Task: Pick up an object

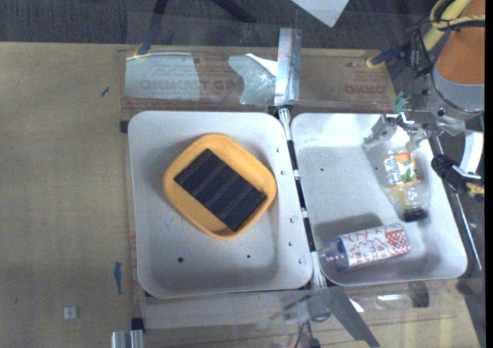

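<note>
Camera view looks down at a slant on a wooden table carrying two shallow white bins side by side. Lying in the left bin is an orange-yellow tray-like block with a dark ribbed rectangle set in its top, turned diagonally and sitting a little above the bin's centre. Two objects sit in the right bin: a small clear bottle with an orange and green label and a dark cap, lying along the bin's right side with its cap toward the near edge, and a cylindrical can wrapped in a red and white pattern, lying on its side near the front edge with its clear end pointing toward the divider between the bins. The can and the bottle are near each other but apart. Reaching in from the right, the grey arm with its orange band sits above the far right corner of the right bin, and the gripper hangs just beyond the bottle's upper end, near the bin's back wall. Whether it is open or closed cannot be told, and nothing can be seen held in it. Behind the bins, a strip of clear plastic and tape lies across the table.
</note>
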You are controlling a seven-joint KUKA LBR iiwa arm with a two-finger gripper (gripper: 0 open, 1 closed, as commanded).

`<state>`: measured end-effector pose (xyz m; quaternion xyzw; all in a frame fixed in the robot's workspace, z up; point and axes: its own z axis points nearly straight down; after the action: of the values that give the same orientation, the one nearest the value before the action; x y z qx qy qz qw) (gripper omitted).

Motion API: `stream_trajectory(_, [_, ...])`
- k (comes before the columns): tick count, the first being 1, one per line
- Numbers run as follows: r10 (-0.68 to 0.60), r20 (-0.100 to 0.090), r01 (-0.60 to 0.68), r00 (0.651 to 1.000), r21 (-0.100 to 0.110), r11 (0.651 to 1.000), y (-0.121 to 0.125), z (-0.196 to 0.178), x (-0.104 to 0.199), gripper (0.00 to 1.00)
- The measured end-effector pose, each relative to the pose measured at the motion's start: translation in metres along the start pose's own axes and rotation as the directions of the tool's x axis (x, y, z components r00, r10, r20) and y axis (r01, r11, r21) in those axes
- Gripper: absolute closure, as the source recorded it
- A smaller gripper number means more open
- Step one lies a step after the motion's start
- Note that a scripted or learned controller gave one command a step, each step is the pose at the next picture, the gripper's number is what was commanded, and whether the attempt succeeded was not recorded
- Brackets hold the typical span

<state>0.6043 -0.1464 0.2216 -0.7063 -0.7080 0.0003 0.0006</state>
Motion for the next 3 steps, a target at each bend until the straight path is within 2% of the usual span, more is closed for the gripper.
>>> stream_trajectory(1, [-0.187, -0.001, 0.187, 0.982, -0.022, 0.982, 0.012, 0.095, -0.021, 0.0])
stream_trajectory(2, [-0.4, -0.021, 0.4, 0.916, -0.019, 0.916, 0.02, 0.131, -0.03, 0.0])
stream_trajectory(3, [-0.307, -0.004, 0.307, 0.952, -0.003, 0.952, 0.065, 0.135, -0.044, 0.0])
